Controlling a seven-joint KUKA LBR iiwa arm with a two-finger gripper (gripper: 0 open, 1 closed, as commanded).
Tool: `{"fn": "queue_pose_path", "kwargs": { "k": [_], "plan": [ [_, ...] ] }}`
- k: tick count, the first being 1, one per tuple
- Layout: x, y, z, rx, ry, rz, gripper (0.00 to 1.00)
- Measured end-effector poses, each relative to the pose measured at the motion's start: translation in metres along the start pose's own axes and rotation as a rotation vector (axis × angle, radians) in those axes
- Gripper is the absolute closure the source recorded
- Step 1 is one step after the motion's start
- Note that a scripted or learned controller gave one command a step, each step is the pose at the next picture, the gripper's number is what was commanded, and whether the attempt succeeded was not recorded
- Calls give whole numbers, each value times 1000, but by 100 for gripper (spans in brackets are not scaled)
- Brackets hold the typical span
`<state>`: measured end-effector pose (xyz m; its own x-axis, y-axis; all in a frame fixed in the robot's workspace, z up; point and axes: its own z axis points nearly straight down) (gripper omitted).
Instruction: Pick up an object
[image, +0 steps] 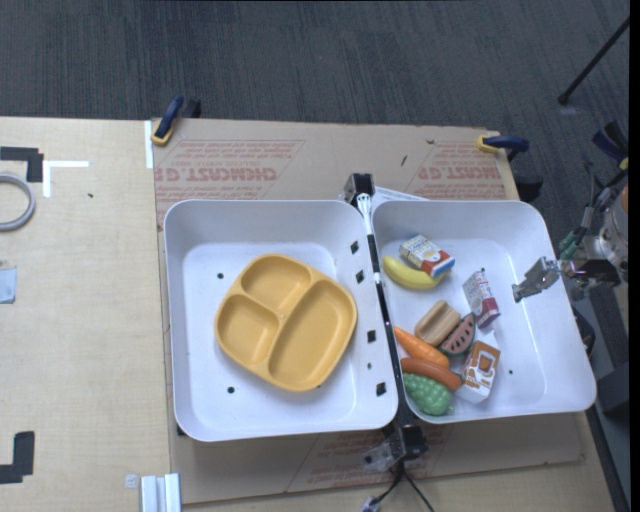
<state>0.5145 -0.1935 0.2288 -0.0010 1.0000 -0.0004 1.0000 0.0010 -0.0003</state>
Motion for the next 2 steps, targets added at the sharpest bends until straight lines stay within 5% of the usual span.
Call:
{"fn": "queue_pose_path", "kwargs": {
  "k": [1, 2],
  "plan": [
    [14, -30, 121, -10, 2, 219, 0],
    [13, -27, 109, -16, 1, 221, 100]
  ]
}}
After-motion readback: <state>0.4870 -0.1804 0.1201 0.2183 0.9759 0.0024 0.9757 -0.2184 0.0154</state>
